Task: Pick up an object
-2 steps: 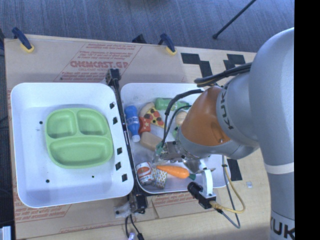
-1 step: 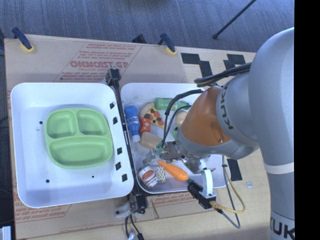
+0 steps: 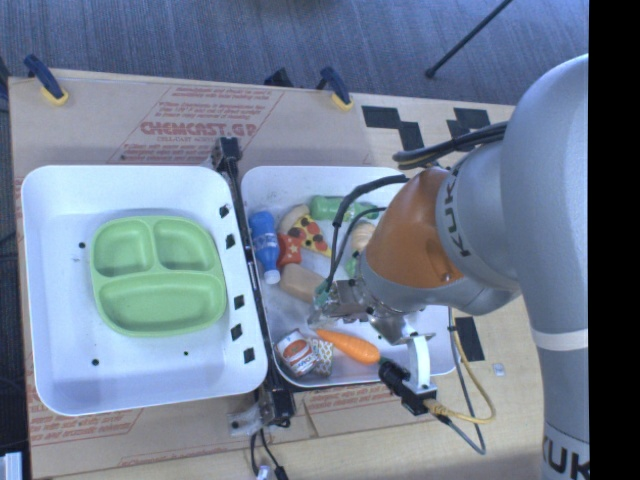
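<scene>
Arm low over right bin (image 3: 262, 183) — claw (image 3: 345, 313) state could not be told. Carrot (image 3: 347, 346), bottle (image 3: 264, 246) lay unlifted — pick not done.

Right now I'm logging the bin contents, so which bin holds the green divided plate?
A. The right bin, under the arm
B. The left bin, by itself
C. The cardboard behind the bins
B: the green divided plate lies alone in the left bin, apart from the toys at right.
</scene>
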{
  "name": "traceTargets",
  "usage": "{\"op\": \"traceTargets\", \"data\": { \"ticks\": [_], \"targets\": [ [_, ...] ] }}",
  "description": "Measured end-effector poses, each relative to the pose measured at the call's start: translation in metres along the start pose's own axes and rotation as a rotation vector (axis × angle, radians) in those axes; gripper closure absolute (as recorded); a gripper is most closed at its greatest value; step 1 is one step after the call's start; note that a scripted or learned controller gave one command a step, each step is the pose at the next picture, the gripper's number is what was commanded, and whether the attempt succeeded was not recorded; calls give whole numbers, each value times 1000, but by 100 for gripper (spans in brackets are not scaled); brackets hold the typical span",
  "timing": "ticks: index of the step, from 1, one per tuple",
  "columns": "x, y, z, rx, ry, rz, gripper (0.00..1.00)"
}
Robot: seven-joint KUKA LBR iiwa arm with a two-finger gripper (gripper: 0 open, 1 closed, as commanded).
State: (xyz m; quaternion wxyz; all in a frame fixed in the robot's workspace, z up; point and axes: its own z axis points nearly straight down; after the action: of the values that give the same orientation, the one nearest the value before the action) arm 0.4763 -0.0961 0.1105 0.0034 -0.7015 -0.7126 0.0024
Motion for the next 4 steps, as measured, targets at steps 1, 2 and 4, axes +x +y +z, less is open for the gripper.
{"op": "traceTargets", "data": {
  "ticks": [1, 2, 4],
  "targets": [
    [0, 0, 0, 0, 0, 0, 0],
    [-8, -1, 19, -3, 0, 9, 0],
    [-8, -1, 10, -1, 1, 5, 0]
  ]
}}
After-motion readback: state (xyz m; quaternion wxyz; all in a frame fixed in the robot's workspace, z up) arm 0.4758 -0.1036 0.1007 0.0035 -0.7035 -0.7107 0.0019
